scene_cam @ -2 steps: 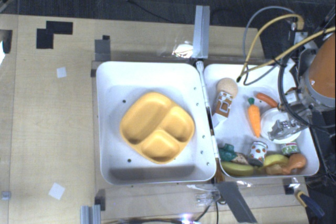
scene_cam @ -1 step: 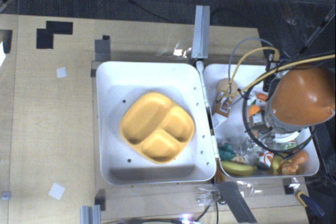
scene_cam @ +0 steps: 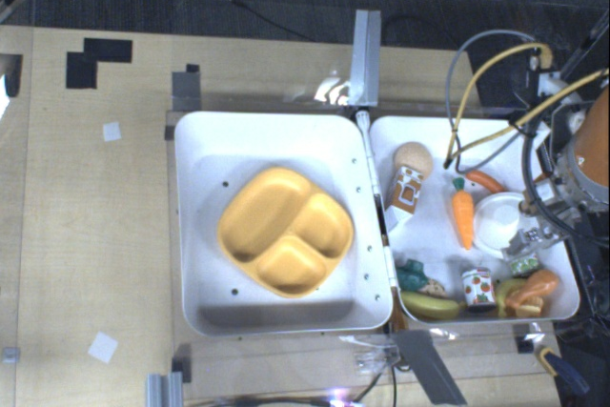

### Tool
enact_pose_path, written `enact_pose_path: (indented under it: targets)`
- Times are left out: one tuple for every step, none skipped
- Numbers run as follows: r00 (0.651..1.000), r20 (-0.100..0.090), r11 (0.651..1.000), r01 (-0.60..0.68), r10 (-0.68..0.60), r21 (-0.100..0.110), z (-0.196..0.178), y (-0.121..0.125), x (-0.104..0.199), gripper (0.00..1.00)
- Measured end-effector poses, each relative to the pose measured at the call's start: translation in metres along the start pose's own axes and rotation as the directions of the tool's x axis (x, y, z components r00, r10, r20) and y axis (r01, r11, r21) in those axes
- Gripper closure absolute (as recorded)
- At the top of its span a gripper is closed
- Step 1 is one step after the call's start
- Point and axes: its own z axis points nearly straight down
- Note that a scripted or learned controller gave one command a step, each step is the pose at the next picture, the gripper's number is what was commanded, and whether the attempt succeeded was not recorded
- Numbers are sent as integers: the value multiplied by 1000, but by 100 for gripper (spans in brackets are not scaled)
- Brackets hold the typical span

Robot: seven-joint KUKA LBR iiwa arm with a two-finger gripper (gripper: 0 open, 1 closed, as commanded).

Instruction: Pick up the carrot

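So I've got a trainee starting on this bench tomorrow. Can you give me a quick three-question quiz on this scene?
1. True or false: the carrot lies in the right bin.
2. What sits in the left bin? A) banana B) yellow divided plate C) can
3. Fill in: the banana lies along the right bin's ____ edge.

Key: 1 true. 2 B, the yellow divided plate. 3 near (bottom of the view).
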Motion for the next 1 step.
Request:
enact_pose_path:
  targets:
    - [927,4,927,374,-374,-2,-35,-9,42,100]
